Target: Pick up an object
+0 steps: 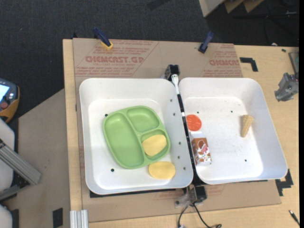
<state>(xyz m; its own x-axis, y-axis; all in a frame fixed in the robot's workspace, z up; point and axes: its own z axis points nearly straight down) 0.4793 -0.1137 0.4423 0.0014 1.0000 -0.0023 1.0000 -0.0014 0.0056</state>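
While the gripper [286, 87] sits at the far right, past the outer rim of the right bin [259, 91] and over the bench, it touches none of the objects, and nothing can be seen in its grasp; whether it is open or closed cannot be told, since it shows as a small grey shape. Three objects lie in the right bin. A round orange piece [194, 123] rests against the bin's left wall, and a red and white packet [202, 151] lies just below it along the same wall. A tan cone [246, 125] lies well apart from both, toward the right side, nearest the gripper. In the left bin [90, 127] a green plate [124, 139] with three compartments lies tilted. A yellow lump [154, 145] fills its lower right compartment. A second yellow lump [161, 170] lies on the bin floor just below the plate, touching or nearly touching its rim. Both bins rest side by side on a brown sheet [142, 56] printed with red lettering, held at its far edge by two blue clamps [102, 37].
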